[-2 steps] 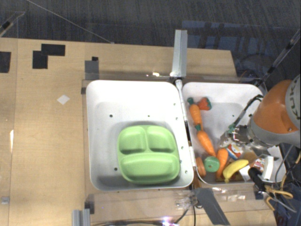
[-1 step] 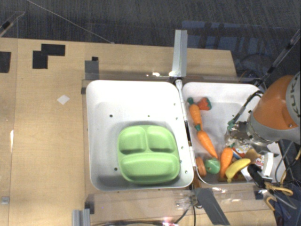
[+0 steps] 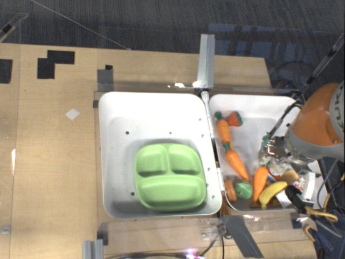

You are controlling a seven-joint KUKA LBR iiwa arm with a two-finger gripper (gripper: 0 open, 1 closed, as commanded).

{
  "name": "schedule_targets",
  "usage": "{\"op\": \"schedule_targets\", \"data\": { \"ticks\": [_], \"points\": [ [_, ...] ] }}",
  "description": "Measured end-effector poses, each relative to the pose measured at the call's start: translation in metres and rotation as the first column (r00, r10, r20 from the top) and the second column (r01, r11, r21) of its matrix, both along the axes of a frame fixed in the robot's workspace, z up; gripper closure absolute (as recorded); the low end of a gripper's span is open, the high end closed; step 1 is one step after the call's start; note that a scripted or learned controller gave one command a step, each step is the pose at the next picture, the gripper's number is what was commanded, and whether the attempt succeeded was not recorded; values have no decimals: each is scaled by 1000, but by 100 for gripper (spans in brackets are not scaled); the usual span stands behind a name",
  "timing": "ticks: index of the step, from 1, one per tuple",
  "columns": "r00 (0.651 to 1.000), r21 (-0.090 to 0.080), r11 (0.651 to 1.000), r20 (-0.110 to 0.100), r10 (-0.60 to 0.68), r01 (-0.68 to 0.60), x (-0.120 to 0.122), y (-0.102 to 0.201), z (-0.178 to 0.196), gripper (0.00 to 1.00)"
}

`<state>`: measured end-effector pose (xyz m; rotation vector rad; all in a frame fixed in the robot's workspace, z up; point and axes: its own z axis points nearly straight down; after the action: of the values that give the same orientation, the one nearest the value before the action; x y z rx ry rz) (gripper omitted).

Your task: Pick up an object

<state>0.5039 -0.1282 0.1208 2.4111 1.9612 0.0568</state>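
At lower right, the gripper (image 3: 272, 156) is being hidden by the wrist; its finger state cannot be told.

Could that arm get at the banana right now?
Probably yes. The banana lies on top at the right bin's front, nothing over it, and the gripper hangs just above and behind it. A carrot crowds its left side, though.

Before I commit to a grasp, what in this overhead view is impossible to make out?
- Gripper: finger state unreadable in the camera view, under the arm's wrist.
- Objects near the banana: partly covered by the arm, identity unclear.
- Right bin: its right wall hidden behind the arm.
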Motion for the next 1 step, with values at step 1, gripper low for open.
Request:
{"op": "schedule_targets", "data": {
  "ticks": [1],
  "points": [
    [973,2,974,-45,226,-226,57,48,71,100]
  ]
}}
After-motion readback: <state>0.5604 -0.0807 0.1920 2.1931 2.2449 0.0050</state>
